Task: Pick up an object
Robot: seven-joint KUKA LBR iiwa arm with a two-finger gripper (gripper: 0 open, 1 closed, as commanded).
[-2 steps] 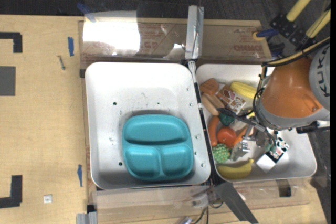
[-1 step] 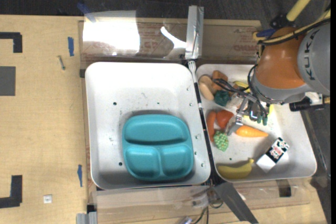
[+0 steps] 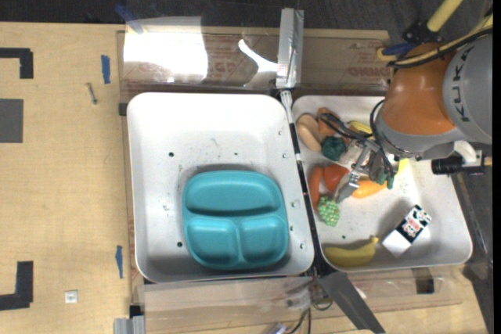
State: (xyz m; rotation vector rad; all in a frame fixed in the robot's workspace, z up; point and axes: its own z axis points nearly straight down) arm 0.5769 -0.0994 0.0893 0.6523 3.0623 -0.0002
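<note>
Dark carpet frames a tan surface (image 3: pixel 55 168) bearing two white bins, with the arm's jaws (image 3: pixel 362 172) low in the right bin (image 3: pixel 450 235).

Whether the jaws are open or closed cannot be told, and nothing shows between them. Candidate objects crowd the right bin's left half: an orange piece (image 3: pixel 368 188) just beside the jaws, a red piece (image 3: pixel 329 177), a small green cluster (image 3: pixel 329 210), a banana (image 3: pixel 350 252) near the front wall and a black-and-white carton (image 3: pixel 407 229) standing apart. The left bin (image 3: pixel 149 129) holds a teal divided tray (image 3: pixel 233 217). A clean grasp probably means centring on one object, so neighbours are not pinched together.
</note>
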